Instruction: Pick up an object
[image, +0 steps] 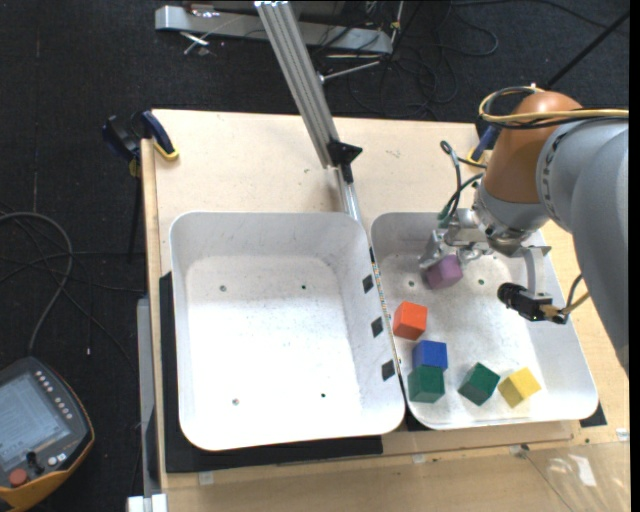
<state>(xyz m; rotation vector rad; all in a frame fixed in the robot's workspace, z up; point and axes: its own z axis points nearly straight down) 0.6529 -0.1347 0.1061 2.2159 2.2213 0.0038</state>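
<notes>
While reaching in from the right, hangs over the far part of the right bin (560, 345): gripper (447, 255), clamped on the purple block (443, 271), lifted clear of the floor. Nearer: orange (410, 320), blue (431, 354), two green (427, 384) (479, 383), yellow (519, 387) blocks.

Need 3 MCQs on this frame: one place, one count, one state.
1. Where are the blocks?
A. left bin
B. right bin
C. bare bench

2. How many green blocks?
A. none
B. one
C. two

3. The orange block is:
A. lying apart from the blue block
B. stacked on it
C. leaning on the yellow block

Key: 1 B, all the blocks lie in the bin below the gripper. 2 C, one dark green block and one lighter green block. 3 A, white floor shows between orange and blue.
</notes>
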